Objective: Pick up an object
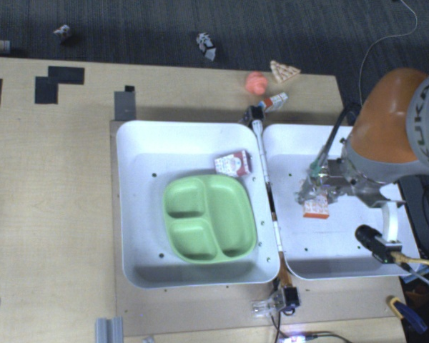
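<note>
Gripper (313,191) low in right bin (343,263), small packet (316,208) just beneath it

Tray (209,218): a pale green divided plate with three compartments is seen flat in the left bin, turned slightly askew, near the bin's middle and front.
Carton (233,164): a small red and white box is found in the left bin, just behind the tray's far right corner, close to the wall shared with the right bin, lying on its side.
Packet (316,207): a small white item with an orange-red edge is spotted in the right bin, left of centre, lying on the floor directly under the gripper's tip.
</note>
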`<state>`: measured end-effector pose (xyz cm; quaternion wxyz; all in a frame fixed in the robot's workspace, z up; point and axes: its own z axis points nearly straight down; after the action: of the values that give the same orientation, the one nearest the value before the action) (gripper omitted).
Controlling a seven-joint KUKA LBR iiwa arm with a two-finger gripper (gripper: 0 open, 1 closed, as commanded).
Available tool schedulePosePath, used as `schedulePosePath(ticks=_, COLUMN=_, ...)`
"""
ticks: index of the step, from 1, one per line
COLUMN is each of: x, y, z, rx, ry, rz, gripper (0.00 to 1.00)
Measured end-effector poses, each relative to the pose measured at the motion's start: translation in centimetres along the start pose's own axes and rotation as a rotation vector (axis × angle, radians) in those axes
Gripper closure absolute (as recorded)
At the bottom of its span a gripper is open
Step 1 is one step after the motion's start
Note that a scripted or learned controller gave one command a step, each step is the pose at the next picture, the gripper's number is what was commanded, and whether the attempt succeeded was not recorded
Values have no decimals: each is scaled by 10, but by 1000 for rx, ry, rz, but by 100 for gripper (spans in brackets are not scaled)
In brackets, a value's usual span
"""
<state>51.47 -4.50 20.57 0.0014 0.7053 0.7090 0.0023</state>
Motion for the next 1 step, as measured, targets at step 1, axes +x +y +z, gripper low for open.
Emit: schedulePosePath(ticks=1, x=44, y=-27, z=-8, rx=4, ry=0, rz=0, gripper=100)
